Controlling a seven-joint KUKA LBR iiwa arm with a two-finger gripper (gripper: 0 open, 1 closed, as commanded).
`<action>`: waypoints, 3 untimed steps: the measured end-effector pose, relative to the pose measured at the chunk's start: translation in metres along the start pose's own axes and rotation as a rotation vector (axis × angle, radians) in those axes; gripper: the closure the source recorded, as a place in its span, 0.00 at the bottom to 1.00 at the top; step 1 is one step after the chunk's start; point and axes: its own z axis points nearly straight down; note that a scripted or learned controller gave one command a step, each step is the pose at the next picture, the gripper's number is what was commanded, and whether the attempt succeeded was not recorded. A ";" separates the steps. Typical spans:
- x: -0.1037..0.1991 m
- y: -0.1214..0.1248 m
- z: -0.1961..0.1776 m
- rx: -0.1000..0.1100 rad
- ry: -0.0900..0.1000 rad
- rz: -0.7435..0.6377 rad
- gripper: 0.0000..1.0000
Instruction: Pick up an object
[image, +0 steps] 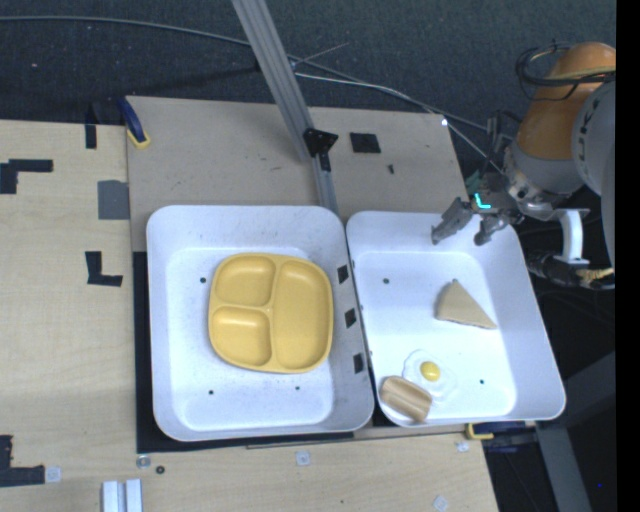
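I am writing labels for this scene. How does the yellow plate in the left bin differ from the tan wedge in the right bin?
The yellow plate is a rounded square split into three compartments; the tan wedge is a plain triangle. The plate looks much larger than the wedge. The plate sits near the middle of the left bin; the wedge lies toward the far right side of the right bin, nearer the gripper. Both lie flat and untouched.

So the worktop (60, 300) is light wood with black tape marks scattered over its 9 o'clock side. Two shallow white bins sit directly on it, touching side by side: the left bin (175, 300) and the right bin (520, 330) at 3 o'clock. A blue and yellow clip thing (134, 122) sits at 11 o'clock by the board's corner.
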 end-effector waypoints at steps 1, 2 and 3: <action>0.000 0.001 -0.002 -0.004 -0.001 -0.001 0.00; 0.007 0.000 0.062 0.001 0.000 -0.002 0.00; 0.007 0.000 0.112 -0.005 -0.003 -0.002 0.00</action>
